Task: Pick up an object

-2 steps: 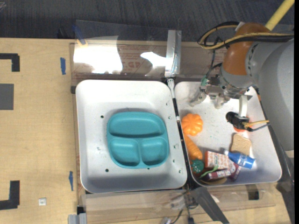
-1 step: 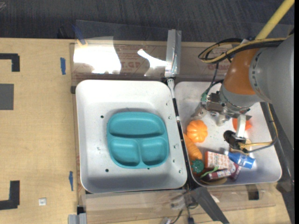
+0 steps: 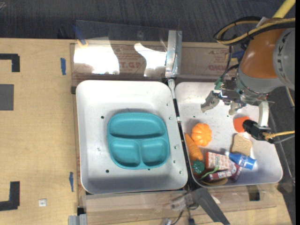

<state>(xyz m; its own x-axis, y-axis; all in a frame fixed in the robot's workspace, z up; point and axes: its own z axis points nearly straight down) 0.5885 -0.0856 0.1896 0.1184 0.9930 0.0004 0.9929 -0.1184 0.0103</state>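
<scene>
You see two white bins [image 3: 89, 125] of smooth, faintly glossy plastic. The teal divided tray [image 3: 138, 138] in the left one looks like matt plastic. Behind it, a clear plastic sheet [image 3: 122, 50] glares over brown cardboard. Left of the tray, the bench [image 3: 33, 125] looks like matt pale wood.

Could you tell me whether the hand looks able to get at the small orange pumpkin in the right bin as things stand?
Probably yes. The hand hangs over the back of the right bin, and the pumpkin sits just in front of it with its top uncovered. An orange piece presses against its near side, which may crowd a grasp.
</scene>
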